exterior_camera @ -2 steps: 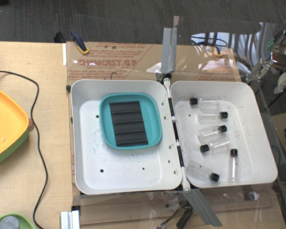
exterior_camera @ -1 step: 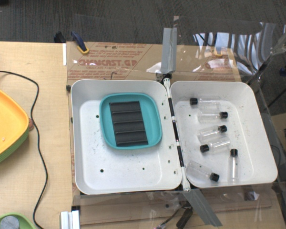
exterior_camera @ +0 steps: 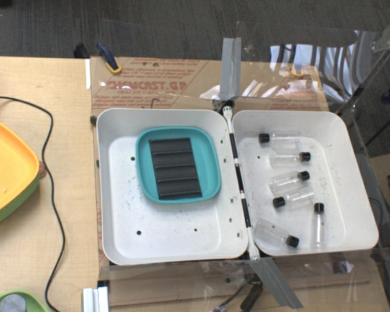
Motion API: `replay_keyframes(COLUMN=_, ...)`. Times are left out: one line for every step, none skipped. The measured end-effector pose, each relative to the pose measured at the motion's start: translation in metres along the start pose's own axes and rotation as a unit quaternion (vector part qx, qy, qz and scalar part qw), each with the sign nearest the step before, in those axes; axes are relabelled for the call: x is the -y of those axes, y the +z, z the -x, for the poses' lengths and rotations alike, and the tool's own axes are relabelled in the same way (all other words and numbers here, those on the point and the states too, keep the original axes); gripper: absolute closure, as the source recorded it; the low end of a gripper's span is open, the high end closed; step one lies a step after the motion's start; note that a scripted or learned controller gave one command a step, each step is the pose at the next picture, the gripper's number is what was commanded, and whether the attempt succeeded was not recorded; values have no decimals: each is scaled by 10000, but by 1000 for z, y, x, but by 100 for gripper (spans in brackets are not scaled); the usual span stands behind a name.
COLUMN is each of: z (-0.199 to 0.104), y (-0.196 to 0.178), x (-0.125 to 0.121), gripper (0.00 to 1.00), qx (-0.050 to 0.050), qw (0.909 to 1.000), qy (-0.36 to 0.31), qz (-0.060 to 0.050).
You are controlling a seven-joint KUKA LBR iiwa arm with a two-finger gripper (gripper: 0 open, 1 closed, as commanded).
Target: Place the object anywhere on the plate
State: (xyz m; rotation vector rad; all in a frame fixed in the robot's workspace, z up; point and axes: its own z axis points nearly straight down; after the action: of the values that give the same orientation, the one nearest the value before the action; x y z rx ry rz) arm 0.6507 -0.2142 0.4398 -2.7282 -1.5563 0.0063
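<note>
Looking down at a slant on a wooden worktop, you see two shallow white bins side by side. The left bin holds a teal plate with rounded corners; a dark ribbed insert lies in its middle. The right bin holds six small clear vials with black caps, scattered and lying on their sides. One vial sits near the front left corner, another lies lengthwise towards the front right, and two more lie close together in the middle. The last two rest near the back. The gripper gives you nothing to judge here, so you cannot tell whether it is spread or pressed together.

No vial is on the plate yet, so the step in hand looks like picking one. You would do well to choose a vial lying apart from its neighbours, such as the front left one, and close across its narrow body rather than along its length. Clear plastic on white is easy to misjudge, so aim by the black cap. Once lifted, carry it over the divider and set it low on the plate so it does not roll off.
</note>
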Motion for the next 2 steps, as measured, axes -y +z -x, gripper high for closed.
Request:
replay_keyframes(z=-11, y=0, x=-4, gripper=0, qx=0, qw=9993, qy=387, qz=0)
replay_keyframes(z=-7, y=0, x=-6, gripper=0, qx=-4, qw=9964, qy=846, qz=-1)
